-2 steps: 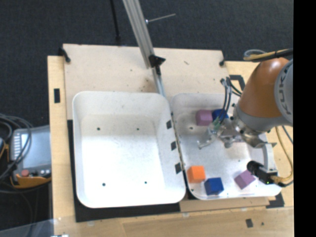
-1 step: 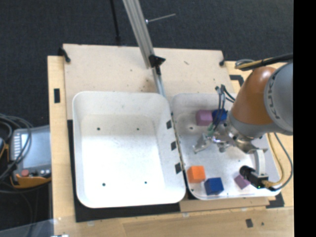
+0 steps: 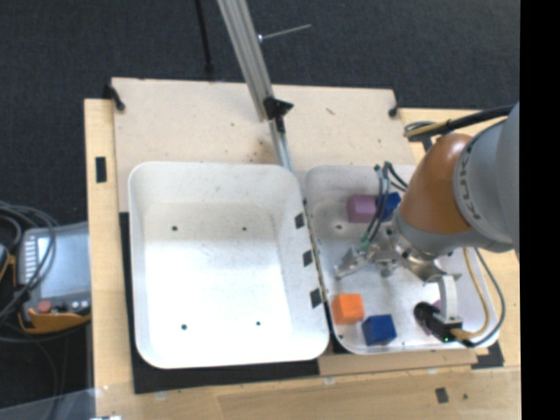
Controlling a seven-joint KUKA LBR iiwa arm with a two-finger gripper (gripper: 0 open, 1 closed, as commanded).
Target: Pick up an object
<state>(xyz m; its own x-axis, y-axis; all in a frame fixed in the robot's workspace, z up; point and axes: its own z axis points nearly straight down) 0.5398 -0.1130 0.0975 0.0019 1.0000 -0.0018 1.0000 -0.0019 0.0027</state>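
Reaching in from the right of the camera view, the grey arm with its orange band (image 3: 437, 191) is shown above the right-hand shallow white bin (image 3: 319, 201). The two-finger gripper (image 3: 372, 261) is seen low over the middle of that bin, its metal parts pointing toward the divide between the bins; whether it is apart or together cannot be told, as the wrist and cables crowd the spot. No object is seen clamped in it.

Three candidate objects are located in the right bin. A small purple block (image 3: 360, 206) is placed near the far wall, just beside the wrist cables, with a blue piece (image 3: 389, 203) partly hidden behind them. A small orange cube (image 3: 350, 308) is set near the bin's front left corner, and a small blue cube (image 3: 379, 329) lies just beside it (slightly nearer the front rim). Both cubes are apart from the gripper.

The left-hand shallow white bin (image 3: 219, 261) is shown beside the right one on the pale wooden bench (image 3: 192, 121). A slanted aluminium rail (image 3: 249, 55) is mounted behind the bins.
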